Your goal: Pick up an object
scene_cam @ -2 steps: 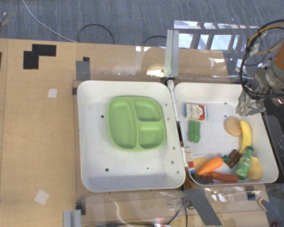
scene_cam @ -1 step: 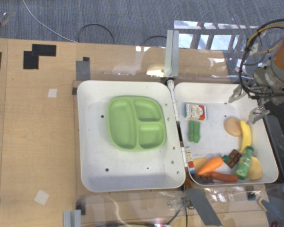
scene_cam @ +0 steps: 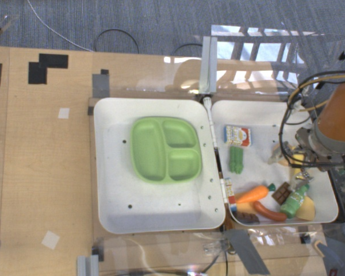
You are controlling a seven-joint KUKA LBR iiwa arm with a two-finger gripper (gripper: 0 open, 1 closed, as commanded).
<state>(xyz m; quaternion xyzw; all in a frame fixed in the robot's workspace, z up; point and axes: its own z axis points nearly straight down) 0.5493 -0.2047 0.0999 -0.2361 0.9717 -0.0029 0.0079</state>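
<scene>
Grey arm with orange band [scene_cam: 338, 119] hangs over the right white bin [scene_cam: 259, 111] at frame right; finger state cannot be told; no toy food lifted yet.

A green divided plate [scene_cam: 164, 149] is lying in the left bin [scene_cam: 106, 171]; toy foods are crowding the right bin's [scene_cam: 259, 115] near corner.

Lying in the right bin [scene_cam: 332, 214]: a white and red carton [scene_cam: 237, 135] flat near the back-left corner, a green pod [scene_cam: 236, 159] just in front of it, and an orange carrot [scene_cam: 252, 195], brown sausage [scene_cam: 269, 213], chocolate [scene_cam: 282, 194] and green bottle [scene_cam: 295, 199] clustered along the front wall.
</scene>
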